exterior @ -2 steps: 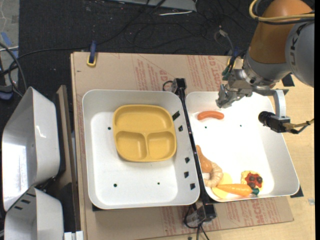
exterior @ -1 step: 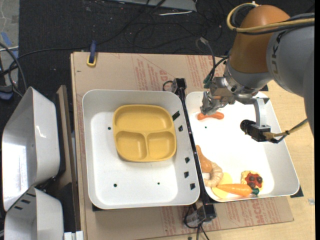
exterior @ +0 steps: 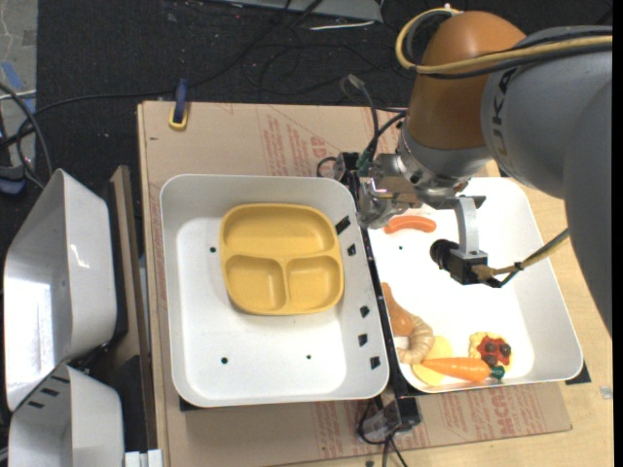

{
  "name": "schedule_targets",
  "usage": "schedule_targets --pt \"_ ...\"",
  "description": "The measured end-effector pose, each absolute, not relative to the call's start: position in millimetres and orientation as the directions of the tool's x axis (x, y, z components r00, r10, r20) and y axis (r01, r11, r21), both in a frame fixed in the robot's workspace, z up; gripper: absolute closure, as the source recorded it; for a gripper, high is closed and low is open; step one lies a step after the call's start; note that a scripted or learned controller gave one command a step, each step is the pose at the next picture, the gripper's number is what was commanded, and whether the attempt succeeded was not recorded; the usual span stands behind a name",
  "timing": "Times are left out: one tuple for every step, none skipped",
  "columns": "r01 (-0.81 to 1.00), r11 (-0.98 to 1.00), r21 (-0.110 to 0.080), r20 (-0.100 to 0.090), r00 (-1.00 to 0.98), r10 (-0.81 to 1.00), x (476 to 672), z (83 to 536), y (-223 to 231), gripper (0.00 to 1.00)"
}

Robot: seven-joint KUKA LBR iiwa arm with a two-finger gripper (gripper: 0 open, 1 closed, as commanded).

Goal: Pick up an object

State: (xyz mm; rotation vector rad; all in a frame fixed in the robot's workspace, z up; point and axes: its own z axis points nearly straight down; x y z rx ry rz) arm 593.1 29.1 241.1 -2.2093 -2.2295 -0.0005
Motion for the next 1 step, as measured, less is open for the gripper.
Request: schedule_targets --pt "1.0 0.008 -0.003 0.001 -0.008 1.0 572.2 243.7 71.1 1.0"
